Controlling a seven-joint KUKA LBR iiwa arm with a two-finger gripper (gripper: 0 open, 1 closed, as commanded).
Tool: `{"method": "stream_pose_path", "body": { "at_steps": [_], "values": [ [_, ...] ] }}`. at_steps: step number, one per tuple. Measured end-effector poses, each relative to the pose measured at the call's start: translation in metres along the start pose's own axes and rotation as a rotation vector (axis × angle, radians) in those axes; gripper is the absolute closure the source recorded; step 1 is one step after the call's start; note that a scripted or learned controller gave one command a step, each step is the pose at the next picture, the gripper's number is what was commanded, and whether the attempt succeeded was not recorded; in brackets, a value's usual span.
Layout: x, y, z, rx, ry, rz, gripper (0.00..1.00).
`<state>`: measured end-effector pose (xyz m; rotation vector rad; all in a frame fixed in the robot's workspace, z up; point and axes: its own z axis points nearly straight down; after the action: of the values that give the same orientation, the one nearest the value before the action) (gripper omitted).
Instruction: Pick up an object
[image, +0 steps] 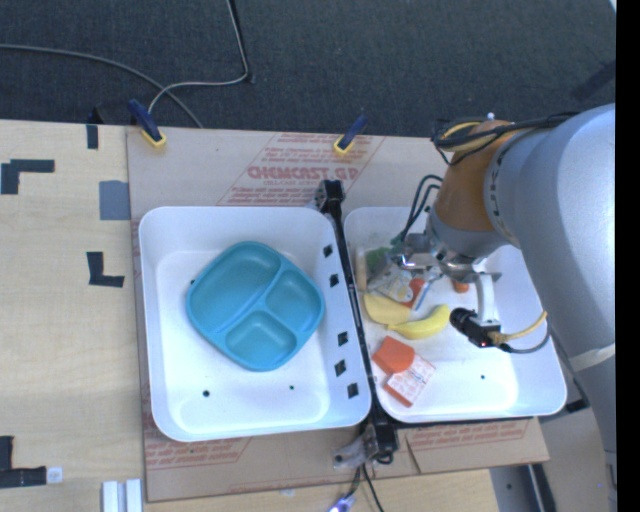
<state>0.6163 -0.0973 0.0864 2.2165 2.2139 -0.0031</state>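
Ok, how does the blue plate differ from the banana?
The blue divided plate lies alone in the left bin; the banana sits among other items in the right bin. The plate is far larger, broad and compartmented; the banana is slim, curved and yellow. Both rest flat.

plate (256, 318) fills left bin (165, 380) (centre), rim free

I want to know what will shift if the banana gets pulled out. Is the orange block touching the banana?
Apart. The camera view shows a strip of white bin floor between the orange block and the banana, which lies just above it in the right bin.
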Motion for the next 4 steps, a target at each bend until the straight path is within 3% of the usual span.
{"method": "stream_pose_path", "body": {
  "at_steps": [1,2,3,4],
  "values": [
    [0.0011,0.0000,-0.0095,0.001,0.002,-0.002,1.00],
    [0.0006,-0.0001,-0.0095,0.001,0.001,-0.002,0.00],
    [-0.0031,-0.0022,0.0002,0.002,0.004,-0.001,0.00],
    [-0.0027,-0.0019,-0.0096,0.003,0.004,-0.003,1.00]
  ]
}}
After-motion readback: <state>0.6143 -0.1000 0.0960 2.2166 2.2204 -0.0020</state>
